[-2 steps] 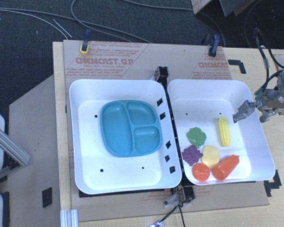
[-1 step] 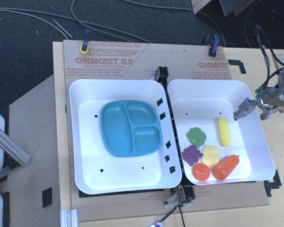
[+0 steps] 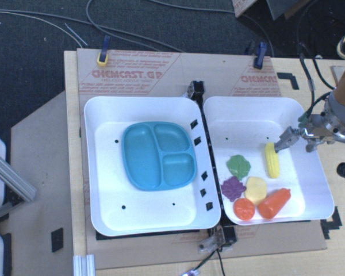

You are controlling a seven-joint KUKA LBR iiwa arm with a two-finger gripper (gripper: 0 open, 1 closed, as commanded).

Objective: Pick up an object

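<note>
A turquoise divided plate (image 3: 159,155) lies in the left white bin (image 3: 98,171); the right white bin (image 3: 247,111) holds a yellow corn cob (image 3: 272,159), green broccoli (image 3: 238,166), purple grapes (image 3: 233,188), a pale yellow piece (image 3: 256,188), a red tomato (image 3: 244,209) and an orange carrot (image 3: 274,203). The tan counter (image 3: 132,73) bears red lettering, beside yellow (image 3: 103,56) and blue clamps (image 3: 260,56).

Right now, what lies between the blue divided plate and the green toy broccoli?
In the camera view, the two bins' touching walls, with black clips along them, run between the blue divided plate and the green toy broccoli. Otherwise just bare white bin floor.
</note>
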